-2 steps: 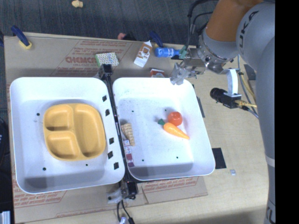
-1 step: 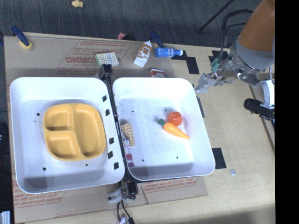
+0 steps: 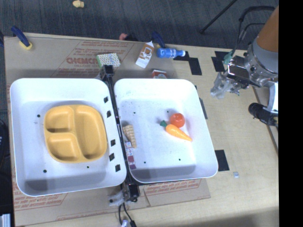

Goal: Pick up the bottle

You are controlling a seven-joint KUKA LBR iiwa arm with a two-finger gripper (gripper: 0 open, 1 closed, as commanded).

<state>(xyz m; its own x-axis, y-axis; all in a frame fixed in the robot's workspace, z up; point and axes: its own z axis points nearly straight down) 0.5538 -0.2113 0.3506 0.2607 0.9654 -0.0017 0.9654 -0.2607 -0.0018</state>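
Arm shell: grey, rounded casing showing at the right of the camera view.
Band: a curved orange patch sits above the grey wrist section.
Wrist: a cluster of dark and metallic blocks, with a small green spot on it.
Gripper (image 3: 222, 90): pale, translucent-looking, blurred.
Cables: thin black loops run around the wrist.
Lower fitting: a black rounded part beside white casing.
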